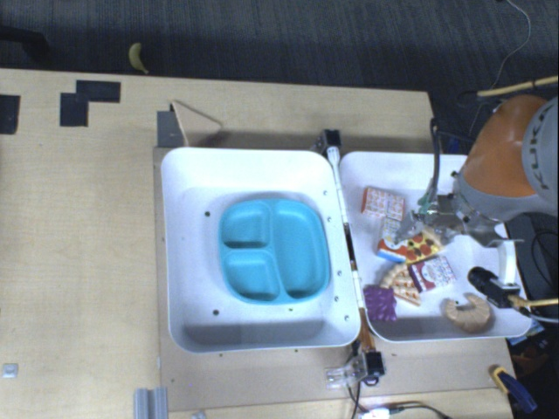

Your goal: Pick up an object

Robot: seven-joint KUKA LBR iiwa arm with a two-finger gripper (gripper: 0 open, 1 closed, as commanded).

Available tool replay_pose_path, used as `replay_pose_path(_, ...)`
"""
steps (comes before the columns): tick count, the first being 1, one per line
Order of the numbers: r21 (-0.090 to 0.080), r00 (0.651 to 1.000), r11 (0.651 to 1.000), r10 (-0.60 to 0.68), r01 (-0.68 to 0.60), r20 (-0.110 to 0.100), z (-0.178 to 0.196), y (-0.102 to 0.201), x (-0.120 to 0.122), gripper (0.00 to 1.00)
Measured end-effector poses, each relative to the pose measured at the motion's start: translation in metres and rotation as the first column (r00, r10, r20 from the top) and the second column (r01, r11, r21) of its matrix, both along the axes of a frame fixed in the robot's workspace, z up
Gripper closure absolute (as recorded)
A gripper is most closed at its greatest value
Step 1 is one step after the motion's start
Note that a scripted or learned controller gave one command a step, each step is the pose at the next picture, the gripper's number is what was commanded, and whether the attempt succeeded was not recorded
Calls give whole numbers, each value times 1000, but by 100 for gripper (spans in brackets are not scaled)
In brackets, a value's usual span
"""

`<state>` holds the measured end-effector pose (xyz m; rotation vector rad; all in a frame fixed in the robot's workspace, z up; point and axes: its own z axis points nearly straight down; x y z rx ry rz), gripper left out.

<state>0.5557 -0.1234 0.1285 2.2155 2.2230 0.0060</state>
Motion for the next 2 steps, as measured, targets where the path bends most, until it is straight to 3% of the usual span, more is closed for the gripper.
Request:
replay_pose_path(1, -9, 1000, 1000, -3, 3, 18, -38, 29, -54, 0)
replay_pose_path(2, -12, 1000, 1000, -4, 4, 27, -25, 28, -51, 100)
